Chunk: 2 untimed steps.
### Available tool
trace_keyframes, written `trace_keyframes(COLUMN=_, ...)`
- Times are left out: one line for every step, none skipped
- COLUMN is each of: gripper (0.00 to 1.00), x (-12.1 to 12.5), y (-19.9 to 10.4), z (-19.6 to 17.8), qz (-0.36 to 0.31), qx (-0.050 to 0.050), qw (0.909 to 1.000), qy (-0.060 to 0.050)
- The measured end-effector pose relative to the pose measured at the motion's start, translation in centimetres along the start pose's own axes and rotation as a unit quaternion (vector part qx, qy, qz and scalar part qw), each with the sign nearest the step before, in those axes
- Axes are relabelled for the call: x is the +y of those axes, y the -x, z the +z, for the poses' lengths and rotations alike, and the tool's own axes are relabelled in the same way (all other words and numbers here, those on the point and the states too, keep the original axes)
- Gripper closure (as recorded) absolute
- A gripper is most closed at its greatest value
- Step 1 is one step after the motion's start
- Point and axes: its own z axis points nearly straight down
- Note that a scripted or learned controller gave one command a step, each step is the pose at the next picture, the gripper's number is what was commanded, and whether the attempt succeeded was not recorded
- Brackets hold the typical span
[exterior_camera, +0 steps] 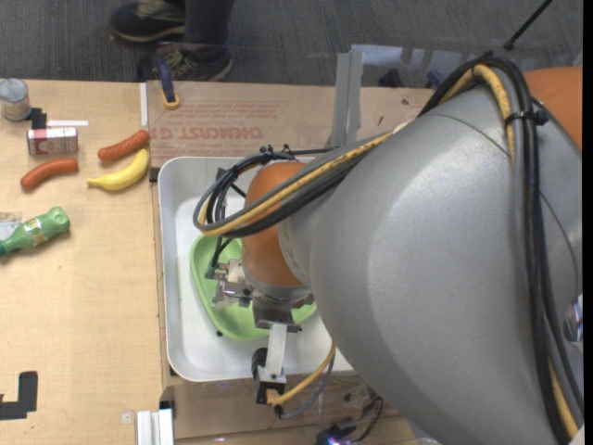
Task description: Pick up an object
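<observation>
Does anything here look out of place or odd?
Yes. A banana, two sausages and a green bottle lie on the bench, left of the bin, not inside it. Nothing looks spilled or broken.

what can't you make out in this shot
Green thing in the white bin: camera view, the wrist covers most of it, so its kind is unclear.
Gripper: camera view, the wrist hides whether it grips anything.
Bench right of that bin: camera view, covered by the arm.
Can: cut by the left edge.
Small box: print too small to read.
</observation>
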Motion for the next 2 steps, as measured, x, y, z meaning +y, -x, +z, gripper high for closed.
trace_keyframes(gripper=0.00, x=8.8, y=-0.4, z=-12.0, qz=0.009, qx=-0.001, qw=1.0000, qy=-0.002)
trace_keyframes(gripper=0.00, x=15.3, y=0.9, z=-12.1, qz=0.101, qx=-0.001, qw=0.9949, qy=-0.002)
